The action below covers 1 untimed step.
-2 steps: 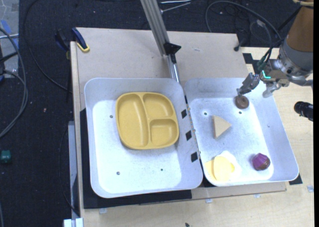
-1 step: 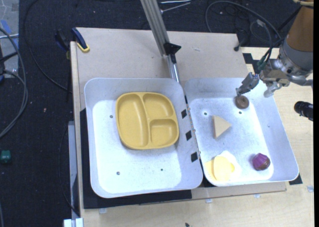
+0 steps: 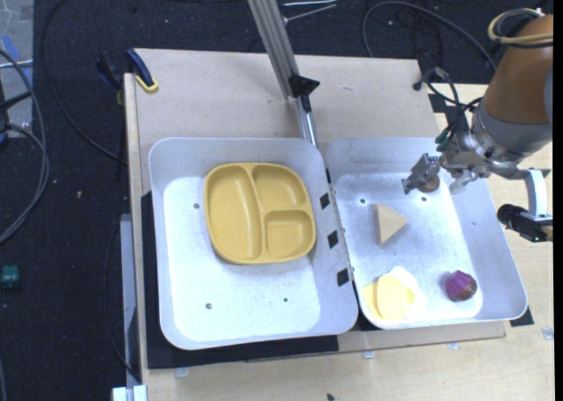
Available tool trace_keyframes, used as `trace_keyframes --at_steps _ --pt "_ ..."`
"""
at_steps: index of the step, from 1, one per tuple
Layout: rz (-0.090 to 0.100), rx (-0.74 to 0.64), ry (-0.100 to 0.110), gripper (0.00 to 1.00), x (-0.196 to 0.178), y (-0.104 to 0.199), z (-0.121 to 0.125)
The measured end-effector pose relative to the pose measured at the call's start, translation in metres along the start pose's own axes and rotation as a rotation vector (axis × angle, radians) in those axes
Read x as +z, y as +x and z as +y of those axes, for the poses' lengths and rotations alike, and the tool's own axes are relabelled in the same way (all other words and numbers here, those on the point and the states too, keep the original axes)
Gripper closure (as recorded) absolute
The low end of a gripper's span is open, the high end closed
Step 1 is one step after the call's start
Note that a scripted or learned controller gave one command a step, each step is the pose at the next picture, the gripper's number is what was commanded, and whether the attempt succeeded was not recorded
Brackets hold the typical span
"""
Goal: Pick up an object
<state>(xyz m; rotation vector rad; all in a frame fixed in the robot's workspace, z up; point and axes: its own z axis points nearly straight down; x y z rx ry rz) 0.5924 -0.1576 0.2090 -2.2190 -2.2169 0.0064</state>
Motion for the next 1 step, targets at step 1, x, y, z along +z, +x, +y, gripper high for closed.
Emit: trace_keyframes --at_steps 1 --pt "0.0 0.0 -0.001 0.0 0.0645 -0.0003 0.001"
